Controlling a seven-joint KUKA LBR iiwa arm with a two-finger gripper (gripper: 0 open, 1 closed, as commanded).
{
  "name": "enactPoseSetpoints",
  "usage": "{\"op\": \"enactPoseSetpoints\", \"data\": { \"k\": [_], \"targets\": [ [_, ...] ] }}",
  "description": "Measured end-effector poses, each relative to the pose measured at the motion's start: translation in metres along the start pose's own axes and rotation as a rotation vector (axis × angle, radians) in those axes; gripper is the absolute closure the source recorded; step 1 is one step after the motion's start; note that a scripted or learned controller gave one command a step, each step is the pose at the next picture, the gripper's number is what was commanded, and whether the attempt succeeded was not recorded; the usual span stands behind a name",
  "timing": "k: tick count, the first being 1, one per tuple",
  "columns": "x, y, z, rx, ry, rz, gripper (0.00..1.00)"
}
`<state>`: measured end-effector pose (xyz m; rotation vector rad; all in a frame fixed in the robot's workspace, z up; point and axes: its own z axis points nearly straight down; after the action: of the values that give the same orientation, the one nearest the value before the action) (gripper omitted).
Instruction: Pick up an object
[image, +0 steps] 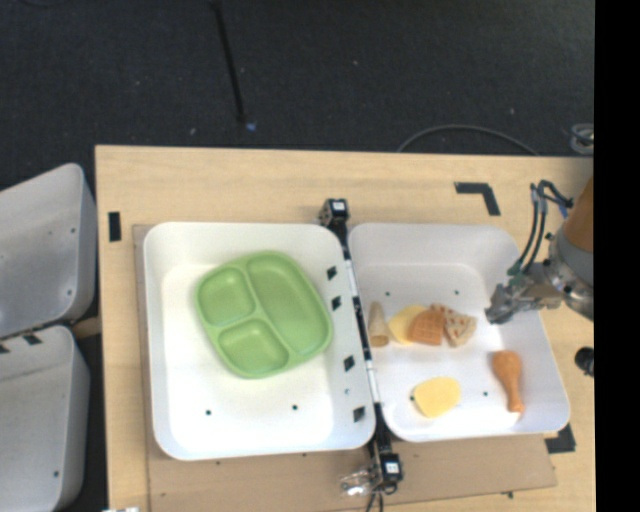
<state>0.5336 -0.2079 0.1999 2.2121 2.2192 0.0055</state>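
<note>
The right bin (420, 250) holds several toy foods: a tan cone-shaped piece (377, 324), a yellow wedge (403, 327), an orange-brown chunk (427, 326), a tan bread-like piece (459, 326), a yellow round piece (437, 397) and an orange drumstick (509, 378). My gripper (503, 303) hangs over the bin's right side, just right of the bread-like piece and above the drumstick. I see nothing between its tips.
The left bin (175, 400) holds a green divided plate (263, 313). Clips and small black fittings (334, 211) run along the seam between the bins. A cable (470, 130) loops on the bench behind the right bin. White panels (40, 250) stand at far left.
</note>
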Motion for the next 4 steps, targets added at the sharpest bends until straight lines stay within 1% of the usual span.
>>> {"op": "enactPoseSetpoints", "data": {
  "k": [1,2,3,4],
  "targets": [
    [-0.008,0.005,-0.062,0.0,-0.001,0.0,1.0],
    [-0.009,0.006,-0.062,0.006,0.002,-0.002,1.0],
    [0.035,0.005,-0.052,0.008,0.003,-0.002,1.0],
    [0.086,0.002,-0.041,0.007,0.003,-0.002,1.0]
  ]
}}
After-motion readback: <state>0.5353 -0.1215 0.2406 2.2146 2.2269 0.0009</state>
